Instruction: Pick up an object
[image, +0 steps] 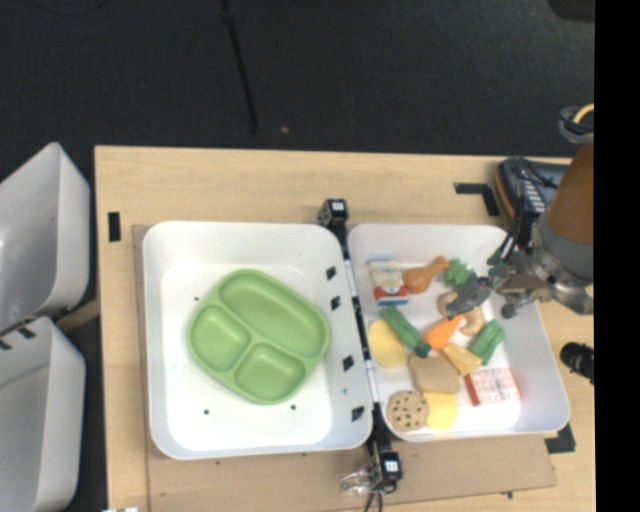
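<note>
The right bin (535, 400) holds a heap of toy food. In it lie an orange drumstick (427, 273), a red, white and blue box (388, 284), a green cucumber (403, 327), a yellow lemon (387, 345), an orange carrot (443, 331), a green piece (488, 341), a tan bread slice (433, 375), a cookie (405, 410) and a red packet (492, 385). My gripper (466, 296) reaches in from the right and hangs low over the middle of the heap, just above the carrot. It partly hides a green item (458, 271).
The left bin (170, 400) holds a green divided plate (260, 336). A raised divider with black clips (350, 330) runs between the two bins. The arm's body (565, 250) covers the right bin's far right corner. White containers (35, 240) stand off the bench at left.
</note>
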